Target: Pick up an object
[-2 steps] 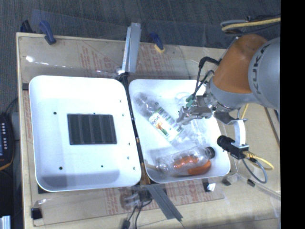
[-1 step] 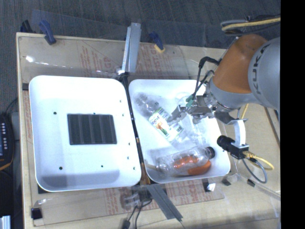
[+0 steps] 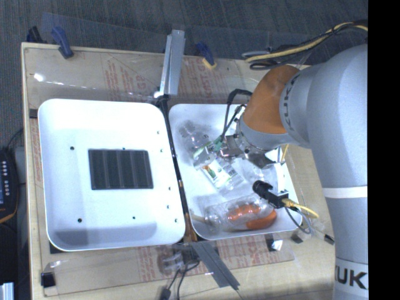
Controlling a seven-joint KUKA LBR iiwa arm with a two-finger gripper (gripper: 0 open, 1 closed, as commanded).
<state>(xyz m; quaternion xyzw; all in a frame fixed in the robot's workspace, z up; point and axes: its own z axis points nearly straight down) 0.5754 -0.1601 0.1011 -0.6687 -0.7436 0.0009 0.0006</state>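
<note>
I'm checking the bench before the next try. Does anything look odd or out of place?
Nothing looks spilled or damaged. The clear plastic items and the orange object lie jumbled inside the right bin, with the gripper among them.

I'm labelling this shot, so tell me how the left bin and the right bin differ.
The left bin has a dark ribbed rectangle in the middle of its floor; the right bin holds clear plastic items and an orange object near its front. The arm's orange band hangs over the right bin, while nothing reaches over the left bin. The left bin looks wider. Both are shallow, white and round-cornered, set side by side.
</note>
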